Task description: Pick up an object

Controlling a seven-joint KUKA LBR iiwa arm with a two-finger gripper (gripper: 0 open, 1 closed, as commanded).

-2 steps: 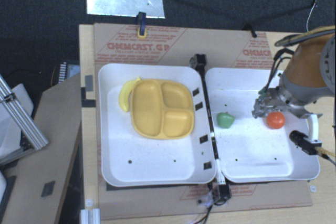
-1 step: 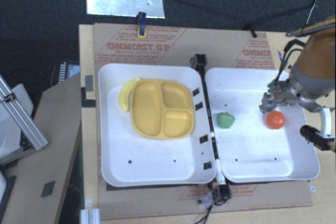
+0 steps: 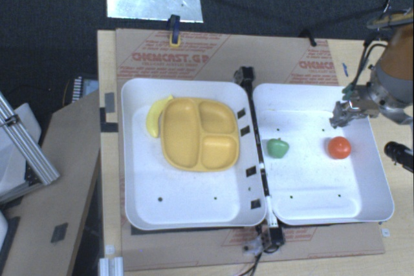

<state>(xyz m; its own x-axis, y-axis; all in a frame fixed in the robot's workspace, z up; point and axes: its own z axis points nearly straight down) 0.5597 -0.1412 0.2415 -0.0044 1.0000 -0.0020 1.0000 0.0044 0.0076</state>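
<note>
Red tomato (image 3: 339,147) beside green apple (image 3: 277,148) (apart); hand (image 3: 341,114) above.

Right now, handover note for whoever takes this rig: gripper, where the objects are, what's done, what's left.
Gripper: low over the right bin, near its far right side, nothing seen between its fingers; whether it is open or shut is not readable.
Right bin: red tomato-like object just in front of the gripper, apart from it; green apple-like object nearer the divider.
Left bin: yellow divided tray, with a banana lying against its left edge.
Done: nothing picked up yet.
Left: the whole pick. The red object looks like the closest candidate.
</note>
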